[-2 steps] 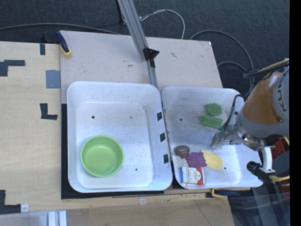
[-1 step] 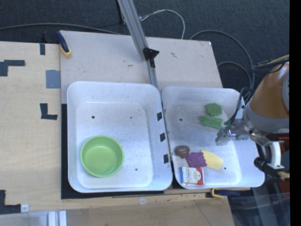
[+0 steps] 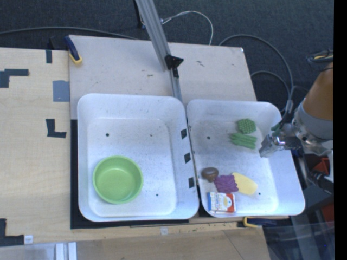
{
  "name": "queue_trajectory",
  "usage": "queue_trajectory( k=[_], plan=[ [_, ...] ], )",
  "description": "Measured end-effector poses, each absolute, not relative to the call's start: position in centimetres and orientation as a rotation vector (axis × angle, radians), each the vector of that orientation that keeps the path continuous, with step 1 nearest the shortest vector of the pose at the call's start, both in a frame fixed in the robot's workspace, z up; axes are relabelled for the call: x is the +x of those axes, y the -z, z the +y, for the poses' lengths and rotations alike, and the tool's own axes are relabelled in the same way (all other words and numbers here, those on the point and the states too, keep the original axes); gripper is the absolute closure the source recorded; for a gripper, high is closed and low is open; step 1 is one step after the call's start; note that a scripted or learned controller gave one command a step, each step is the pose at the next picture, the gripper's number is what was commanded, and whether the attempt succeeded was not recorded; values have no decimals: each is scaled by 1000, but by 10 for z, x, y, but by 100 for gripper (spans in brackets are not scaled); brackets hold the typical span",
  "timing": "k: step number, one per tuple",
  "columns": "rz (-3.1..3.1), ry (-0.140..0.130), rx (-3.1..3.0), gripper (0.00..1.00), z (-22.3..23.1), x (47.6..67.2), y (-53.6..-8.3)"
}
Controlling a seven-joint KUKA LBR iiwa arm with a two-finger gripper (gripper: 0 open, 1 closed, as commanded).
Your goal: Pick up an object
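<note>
A: How far along are we with picking something up?

B: Barely begun, we judge. Our gripper (image 3: 269, 145) hangs over the right bin (image 3: 282, 196), near its right wall, and nothing sits between the jaws. Whether they stand wide or narrow we cannot tell; they are too small and blurred here.

A: So everything is left to do?

B: Yes. We have yet to settle on an object, come down on it, close and lift. All the objects lie on the bin floor.

A: Which one is nearest?

B: The green ridged piece (image 3: 243, 140) lies just beside the jaws, toward the bin's middle, with the green bumpy ball (image 3: 246, 125) right behind it, toward the far edge. Those two look like our likeliest targets.

A: And the rest?

B: Toward the near edge of the same bin we see a brown round object (image 3: 210, 173), a purple toy (image 3: 226, 183) touching a yellow piece (image 3: 246, 185), and a small white and red carton (image 3: 221, 202) close against the near wall. The left bin (image 3: 130, 110) carries a green bowl (image 3: 117, 179) in its near left corner, well apart from us.

A: Anything in the way?

B: The two green things sit close together, so closing on one may nudge the other. The right wall is near our jaws too, which leaves little room on that side. A slanted metal pole (image 3: 157, 28) crosses the far part of the table (image 3: 124, 64), away from our reach
</note>
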State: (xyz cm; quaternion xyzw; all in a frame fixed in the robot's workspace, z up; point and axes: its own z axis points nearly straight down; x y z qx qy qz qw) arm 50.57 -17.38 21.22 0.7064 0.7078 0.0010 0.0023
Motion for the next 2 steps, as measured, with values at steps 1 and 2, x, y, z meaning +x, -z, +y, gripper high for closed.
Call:
queue_trajectory(
  k=[1, 2],
  plan=[
    [2219, -3, 2215, 100, -179, 504, -274],
    [2229, 1, 2217, 100, -131, 514, -258]
  ],
)
